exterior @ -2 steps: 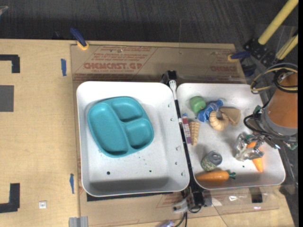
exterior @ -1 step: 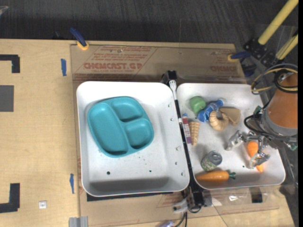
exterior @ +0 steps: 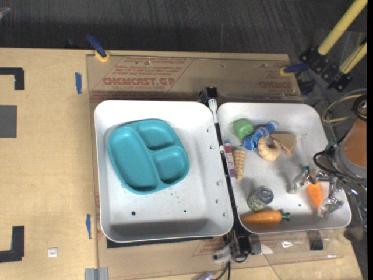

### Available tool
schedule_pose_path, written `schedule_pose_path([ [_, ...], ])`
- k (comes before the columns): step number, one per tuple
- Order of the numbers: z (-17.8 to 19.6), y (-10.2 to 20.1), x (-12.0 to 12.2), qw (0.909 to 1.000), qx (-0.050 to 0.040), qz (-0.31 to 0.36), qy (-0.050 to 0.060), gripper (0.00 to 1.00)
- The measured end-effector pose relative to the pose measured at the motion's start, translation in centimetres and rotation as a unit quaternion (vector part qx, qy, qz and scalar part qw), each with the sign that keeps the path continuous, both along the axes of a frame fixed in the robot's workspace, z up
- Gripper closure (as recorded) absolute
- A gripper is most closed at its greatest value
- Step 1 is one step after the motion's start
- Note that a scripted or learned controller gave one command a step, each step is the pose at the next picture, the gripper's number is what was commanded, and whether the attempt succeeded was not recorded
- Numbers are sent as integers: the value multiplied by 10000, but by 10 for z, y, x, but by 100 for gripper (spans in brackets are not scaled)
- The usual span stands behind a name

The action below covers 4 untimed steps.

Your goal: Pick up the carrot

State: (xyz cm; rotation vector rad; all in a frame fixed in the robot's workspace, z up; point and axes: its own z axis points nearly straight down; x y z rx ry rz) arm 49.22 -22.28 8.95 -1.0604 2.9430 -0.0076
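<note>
Reaching into the right bin (exterior: 335, 216), the tool (exterior: 315, 191) straddles a small orange piece (exterior: 315, 195) with fingers spread, apart from the carrot (exterior: 263, 217) by the front wall.

Left bin (exterior: 116, 214): divided tray (exterior: 148, 154) inside. Right bin (exterior: 309, 112): carrot (exterior: 263, 217) along near wall, can (exterior: 260, 198) just behind it, end effector (exterior: 317, 192) to their right.
</note>
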Motion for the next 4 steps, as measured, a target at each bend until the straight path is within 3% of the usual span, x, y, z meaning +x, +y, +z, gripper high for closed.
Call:
schedule_pose_path([
  [1,0,2,-3,9780,34,-2084,32,0],
  [2,13,2,3,9781,35,-2078,-59,100],
  [3,13,2,3,9781,36,-2079,-49,0],
  [4,0,15,4,9959,-13,-900,0,0],
])
